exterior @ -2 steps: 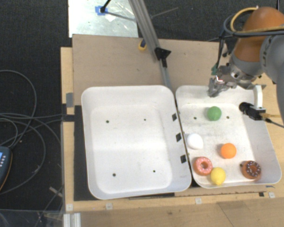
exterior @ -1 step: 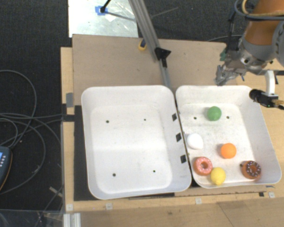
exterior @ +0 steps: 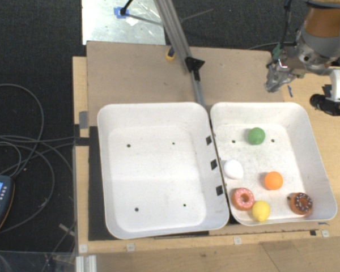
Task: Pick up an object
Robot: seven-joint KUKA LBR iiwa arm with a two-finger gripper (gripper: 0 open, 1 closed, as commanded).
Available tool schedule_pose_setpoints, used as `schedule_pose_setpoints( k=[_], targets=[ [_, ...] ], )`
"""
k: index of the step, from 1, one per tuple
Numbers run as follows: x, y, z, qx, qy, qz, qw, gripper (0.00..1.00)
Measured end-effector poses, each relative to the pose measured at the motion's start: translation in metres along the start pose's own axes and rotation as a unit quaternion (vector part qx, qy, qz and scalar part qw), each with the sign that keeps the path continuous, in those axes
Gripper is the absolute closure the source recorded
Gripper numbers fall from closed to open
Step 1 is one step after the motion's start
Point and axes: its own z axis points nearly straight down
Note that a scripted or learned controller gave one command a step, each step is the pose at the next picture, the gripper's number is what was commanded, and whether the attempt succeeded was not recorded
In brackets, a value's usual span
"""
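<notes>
Yellow lemon (exterior: 261, 210) nearest; claw (exterior: 273, 83) blurred, arm (exterior: 323, 21) cropped.

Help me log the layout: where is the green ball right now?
The green ball lies in the right bin, near its far end, apart from the white ball and the orange ball nearer the camera.

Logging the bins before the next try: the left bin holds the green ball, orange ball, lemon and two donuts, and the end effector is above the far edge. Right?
Not quite. The camera view shows those in the right bin: green ball, orange ball, lemon, pink donut, chocolate donut. The end effector does sit above the far edge.
</notes>
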Motion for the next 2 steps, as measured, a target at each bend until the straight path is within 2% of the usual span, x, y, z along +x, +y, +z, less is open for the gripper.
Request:
schedule_pose_setpoints(
  k=[1, 2],
  targets=[
    [0.054, 0.003, 0.008, 0.003, 0.001, -0.002, 1.0, 1.0],
    [0.106, -0.005, 0.024, 0.004, 0.001, -0.002, 1.0, 1.0]
  ],
)
